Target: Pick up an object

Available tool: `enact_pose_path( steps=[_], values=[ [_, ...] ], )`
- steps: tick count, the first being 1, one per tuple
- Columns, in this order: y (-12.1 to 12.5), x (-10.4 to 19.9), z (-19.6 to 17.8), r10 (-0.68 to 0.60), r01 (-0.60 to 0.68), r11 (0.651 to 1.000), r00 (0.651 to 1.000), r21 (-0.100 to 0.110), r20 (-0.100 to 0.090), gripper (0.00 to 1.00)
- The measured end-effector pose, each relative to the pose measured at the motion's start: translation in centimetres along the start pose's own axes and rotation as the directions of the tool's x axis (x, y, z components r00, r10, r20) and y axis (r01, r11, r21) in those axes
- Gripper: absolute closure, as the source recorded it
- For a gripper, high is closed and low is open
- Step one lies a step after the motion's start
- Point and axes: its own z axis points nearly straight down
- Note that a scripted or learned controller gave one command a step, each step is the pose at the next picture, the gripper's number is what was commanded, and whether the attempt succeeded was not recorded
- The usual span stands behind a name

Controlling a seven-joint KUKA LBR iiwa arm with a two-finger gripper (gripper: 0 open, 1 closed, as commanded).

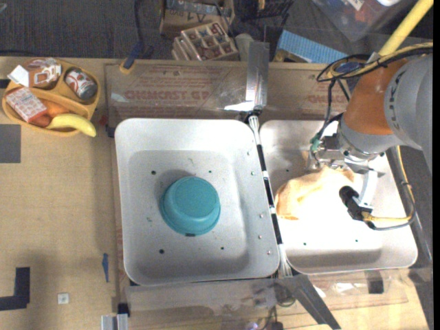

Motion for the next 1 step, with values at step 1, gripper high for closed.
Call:
enact_pose_path(
  steps=[1],
  values=[
    [6.09, 3.97, -11.57, -0.325, 0.325, 0.946, 0.946, 0.011, -0.005, 1.0]
  ],
)
